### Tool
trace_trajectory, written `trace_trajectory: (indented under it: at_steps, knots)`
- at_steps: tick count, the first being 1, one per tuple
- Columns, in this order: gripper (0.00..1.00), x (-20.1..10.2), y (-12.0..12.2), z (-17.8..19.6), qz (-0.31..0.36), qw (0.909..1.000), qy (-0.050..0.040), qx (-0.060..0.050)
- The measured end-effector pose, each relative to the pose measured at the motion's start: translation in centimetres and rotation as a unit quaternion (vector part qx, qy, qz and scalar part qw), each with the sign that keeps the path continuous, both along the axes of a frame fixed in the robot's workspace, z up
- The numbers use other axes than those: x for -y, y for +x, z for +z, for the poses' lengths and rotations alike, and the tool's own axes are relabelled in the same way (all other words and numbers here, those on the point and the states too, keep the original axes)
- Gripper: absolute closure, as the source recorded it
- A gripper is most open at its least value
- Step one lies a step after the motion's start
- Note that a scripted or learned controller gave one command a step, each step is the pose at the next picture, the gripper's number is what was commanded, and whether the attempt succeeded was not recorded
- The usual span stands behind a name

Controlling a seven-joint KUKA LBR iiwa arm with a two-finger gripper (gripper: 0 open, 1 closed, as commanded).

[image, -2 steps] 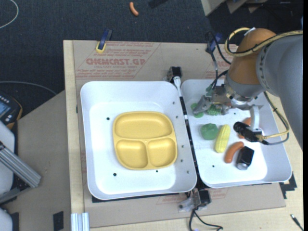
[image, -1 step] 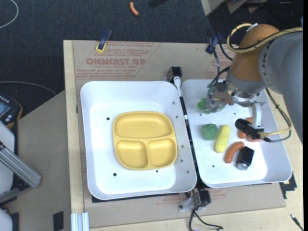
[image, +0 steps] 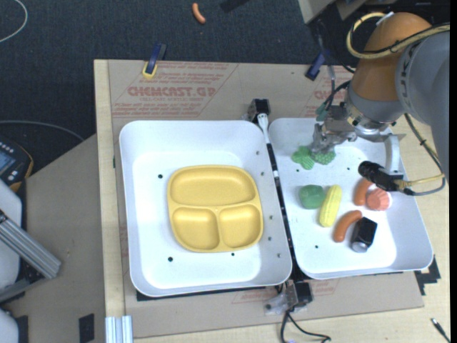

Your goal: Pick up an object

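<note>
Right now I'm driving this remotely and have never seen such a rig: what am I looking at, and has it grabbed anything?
This is one camera fixed above a bench, looking down at a slant. The grey arm with the orange band reaches in from the right; its gripper is down in the right bin, right at a leafy green toy. Whether it has gripped that toy cannot be judged from here.

The right bin also holds a round green piece, a yellow corn cob, an orange sausage, a small black block and a pinkish-orange piece. The left bin holds a yellow divided tray.
</note>
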State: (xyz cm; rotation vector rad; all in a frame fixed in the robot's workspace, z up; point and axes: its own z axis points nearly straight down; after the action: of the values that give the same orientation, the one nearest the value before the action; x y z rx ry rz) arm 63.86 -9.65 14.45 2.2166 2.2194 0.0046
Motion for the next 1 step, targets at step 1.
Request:
trace_trajectory:
  at_steps: [1]
  knots:
    - [1.00,-0.19,0.39,6.50,0.000,1.0000,-0.0002,0.002]
